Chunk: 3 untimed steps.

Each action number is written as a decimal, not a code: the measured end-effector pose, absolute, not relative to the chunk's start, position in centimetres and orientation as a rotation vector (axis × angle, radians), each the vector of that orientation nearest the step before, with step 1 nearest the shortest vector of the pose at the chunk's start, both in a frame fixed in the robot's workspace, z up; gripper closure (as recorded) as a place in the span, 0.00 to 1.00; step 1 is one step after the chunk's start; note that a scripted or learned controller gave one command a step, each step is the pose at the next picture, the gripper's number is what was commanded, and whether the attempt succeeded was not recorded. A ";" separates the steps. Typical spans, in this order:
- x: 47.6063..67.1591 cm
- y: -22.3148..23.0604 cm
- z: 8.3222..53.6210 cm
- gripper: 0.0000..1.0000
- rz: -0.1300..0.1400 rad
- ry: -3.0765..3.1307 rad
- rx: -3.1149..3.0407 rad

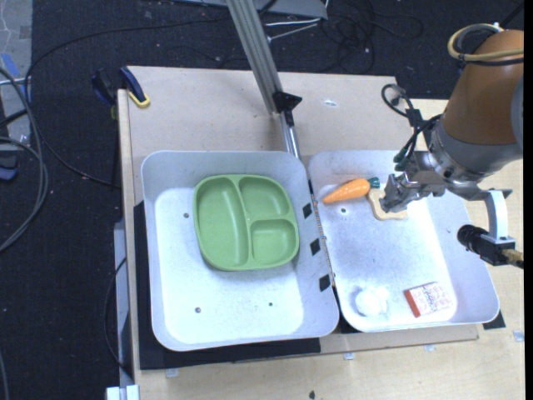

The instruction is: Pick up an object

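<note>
carrot [346, 191], a small orange toy with a green stub at its right end, lies on its side near the far edge of the right bin [450, 248], just left of the gripper [391, 200]. it is judged light, rigid and smooth, likely to roll or skid, so the best hold would be across its thicker middle.

going near to far: at the near end of the right bin sit a small white rounded object [371, 302] and, beside it to the right, a red and white packet [429, 298]. further back, the gripper is low over a flat tan piece [388, 211]; whether its fingers are open or closed cannot be told, and nothing is seen held between them. the carrot lies just beyond and to the left.

the left bin [166, 248] holds a green divided plate [246, 222] with three compartments, each bare, set toward the far side. beyond both bins a metal pole [258, 44] slants up across the bench [208, 107].
</note>
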<state>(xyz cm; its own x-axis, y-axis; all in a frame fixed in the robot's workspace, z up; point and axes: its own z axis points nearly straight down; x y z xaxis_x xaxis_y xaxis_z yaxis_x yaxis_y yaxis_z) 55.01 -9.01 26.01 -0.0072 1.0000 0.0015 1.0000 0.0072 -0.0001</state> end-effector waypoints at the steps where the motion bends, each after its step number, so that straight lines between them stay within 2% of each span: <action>1: 53.1 -3.3 24.7 1.00 0.001 -2.227 -2.212; 3: 50.8 6.0 22.5 1.00 0.001 -2.227 -2.212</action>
